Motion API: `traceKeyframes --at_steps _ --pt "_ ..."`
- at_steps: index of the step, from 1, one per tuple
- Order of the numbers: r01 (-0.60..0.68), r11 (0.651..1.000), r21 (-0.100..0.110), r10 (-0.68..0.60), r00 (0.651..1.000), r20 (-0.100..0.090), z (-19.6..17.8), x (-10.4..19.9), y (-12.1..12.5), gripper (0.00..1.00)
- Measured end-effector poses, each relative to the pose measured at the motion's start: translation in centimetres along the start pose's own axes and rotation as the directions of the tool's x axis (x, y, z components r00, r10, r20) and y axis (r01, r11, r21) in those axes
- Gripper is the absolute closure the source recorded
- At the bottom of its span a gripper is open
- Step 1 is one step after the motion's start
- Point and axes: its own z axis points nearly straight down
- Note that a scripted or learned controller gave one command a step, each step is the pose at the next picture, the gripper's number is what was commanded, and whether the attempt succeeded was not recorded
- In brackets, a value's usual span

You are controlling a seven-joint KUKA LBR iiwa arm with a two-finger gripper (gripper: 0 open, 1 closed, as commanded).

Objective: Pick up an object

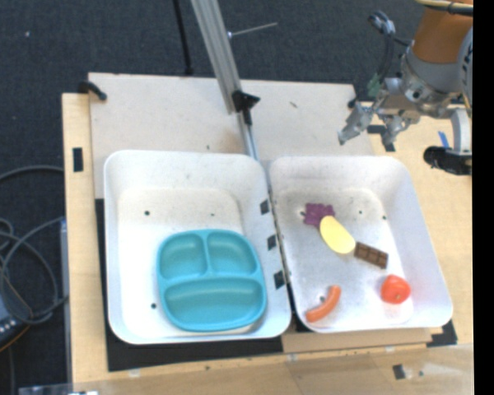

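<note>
A robotics lab is indicated: a plywood bench [329,97] bearing two white bins [119,220], an aluminium mast [218,44] at its back edge, cables [16,220] trailed over dark carpet [33,39].

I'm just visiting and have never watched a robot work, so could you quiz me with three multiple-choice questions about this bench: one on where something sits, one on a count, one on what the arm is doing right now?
1. Where is the blue divided plate?
A. In the left bin
B. In the right bin
C. On the bare bench

2. How many small items lie in the right bin?
A. Two
B. Five
C. Eight

3. Where is the gripper?
A. Pressed on the plate
B. Beyond the right bin's far edge
C. Among the small items

Answers:
1 A, the plate lies in the left bin's near half.
2 B: purple piece, yellow piece, brown bar, red ball, orange sausage.
3 B, it hangs past the far rim.
</note>
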Motion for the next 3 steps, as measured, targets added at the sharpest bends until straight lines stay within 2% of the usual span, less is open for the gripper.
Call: traceKeyframes --at_steps 1,2,3 --pt "0.002 1.000 0.001 -0.002 1.000 0.000 0.0 0.0 0.0 0.00" --pt "-0.003 1.000 0.003 0.003 1.000 0.000 4.6 -0.3 -0.9 0.00" --pt "0.000 1.000 0.004 0.000 1.000 0.000 10.5 -0.1 -0.1 0.00"
